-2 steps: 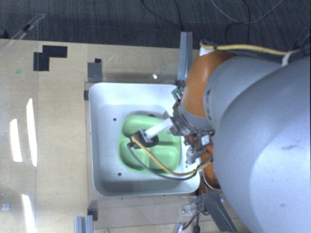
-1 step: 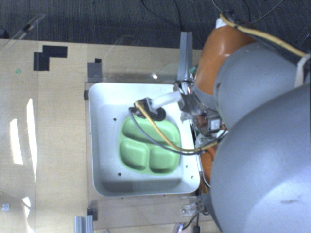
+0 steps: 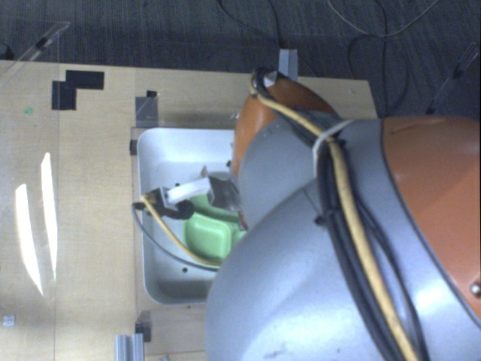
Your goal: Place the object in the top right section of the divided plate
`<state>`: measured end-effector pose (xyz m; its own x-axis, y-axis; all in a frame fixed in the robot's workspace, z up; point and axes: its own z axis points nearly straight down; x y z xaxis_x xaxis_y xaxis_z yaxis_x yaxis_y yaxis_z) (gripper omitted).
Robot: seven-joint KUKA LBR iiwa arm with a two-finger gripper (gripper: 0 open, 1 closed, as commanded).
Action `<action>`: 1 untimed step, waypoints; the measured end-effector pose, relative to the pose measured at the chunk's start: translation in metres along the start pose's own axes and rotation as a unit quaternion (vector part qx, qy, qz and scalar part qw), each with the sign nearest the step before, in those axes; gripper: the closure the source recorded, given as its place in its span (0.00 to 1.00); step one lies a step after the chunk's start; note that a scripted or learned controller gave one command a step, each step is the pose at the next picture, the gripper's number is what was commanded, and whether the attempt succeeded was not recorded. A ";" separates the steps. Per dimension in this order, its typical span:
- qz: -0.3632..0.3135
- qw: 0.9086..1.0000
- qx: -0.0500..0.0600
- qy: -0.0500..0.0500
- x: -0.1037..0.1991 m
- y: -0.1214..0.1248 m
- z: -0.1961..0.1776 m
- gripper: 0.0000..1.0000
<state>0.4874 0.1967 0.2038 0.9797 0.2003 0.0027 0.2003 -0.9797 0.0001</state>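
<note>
A light green, rounded-cornered thing (image 3: 207, 235) lies in the left white bin (image 3: 154, 201), near its middle. I cannot tell whether it is the divided plate or another object, since the arm covers its right side. My gripper (image 3: 220, 192) hangs low over the bin, just above the green thing's upper edge. The grey arm with its orange band (image 3: 259, 122) hides most of the gripper and everything to the right of it.
The arm's bulk (image 3: 353, 239) covers the right bin and the right half of the view. A wooden bench top (image 3: 75, 224) spreads to the left of the bin, with black marks (image 3: 75, 85) at its far corner. Metal brackets (image 3: 147, 108) stand at the bin's corners.
</note>
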 end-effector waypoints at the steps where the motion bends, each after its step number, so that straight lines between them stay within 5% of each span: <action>1: 0.000 1.000 0.000 0.003 0.002 0.000 -0.011 1.00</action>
<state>0.4893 0.1969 0.2148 0.9797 0.2002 0.0092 0.2002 -0.9798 0.0005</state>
